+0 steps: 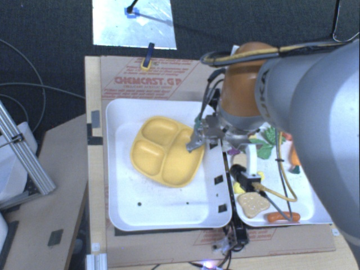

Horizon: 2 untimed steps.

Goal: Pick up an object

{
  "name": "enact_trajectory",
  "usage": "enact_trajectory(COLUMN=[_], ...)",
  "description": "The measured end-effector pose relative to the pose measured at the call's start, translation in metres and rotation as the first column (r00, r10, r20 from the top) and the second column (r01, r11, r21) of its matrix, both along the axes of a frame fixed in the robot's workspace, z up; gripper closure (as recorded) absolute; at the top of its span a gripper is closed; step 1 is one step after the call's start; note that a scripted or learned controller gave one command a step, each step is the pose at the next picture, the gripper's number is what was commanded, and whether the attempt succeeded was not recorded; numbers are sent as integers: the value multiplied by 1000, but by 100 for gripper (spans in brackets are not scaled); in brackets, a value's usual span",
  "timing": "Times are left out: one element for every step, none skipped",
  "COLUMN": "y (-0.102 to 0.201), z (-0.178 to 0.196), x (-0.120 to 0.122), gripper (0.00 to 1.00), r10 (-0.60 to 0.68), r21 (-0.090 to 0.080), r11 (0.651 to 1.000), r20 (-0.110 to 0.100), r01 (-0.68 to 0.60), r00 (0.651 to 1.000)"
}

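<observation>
The grey arm reaches in from the right, its orange band above the wrist, and the gripper [195, 143] sits at the right rim of the yellow divided plate [166, 151] in the left bin [169, 215]. Whether it grips, I cannot tell. The cardboard sheet [147, 79] reads "CHEMCAST GP".

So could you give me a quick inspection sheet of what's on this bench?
Surface: two white bins, left bin and right bin, on printed cardboard.
Job's things: yellow divided plate in the left bin.
Clutter: toy food, including a carrot and a toast slice, in the right bin.
Grippers: gripper at the plate's right edge; grasp unclear.
Cables: black cable on the floor at left.
Surroundings: shiny sheet behind the bench.
</observation>
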State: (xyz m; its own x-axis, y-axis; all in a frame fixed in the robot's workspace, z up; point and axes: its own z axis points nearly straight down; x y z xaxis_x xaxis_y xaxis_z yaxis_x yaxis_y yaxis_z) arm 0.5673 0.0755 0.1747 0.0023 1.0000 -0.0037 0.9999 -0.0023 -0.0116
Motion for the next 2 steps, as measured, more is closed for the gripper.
enact_trajectory(y=[34, 70], z=[-71, 68], x=[35, 77], gripper=[0, 0], r10=[3, 10], r21=[8, 9], r11=[1000, 1000], r20=[33, 33], r01=[-4, -10], r00=[999, 999])
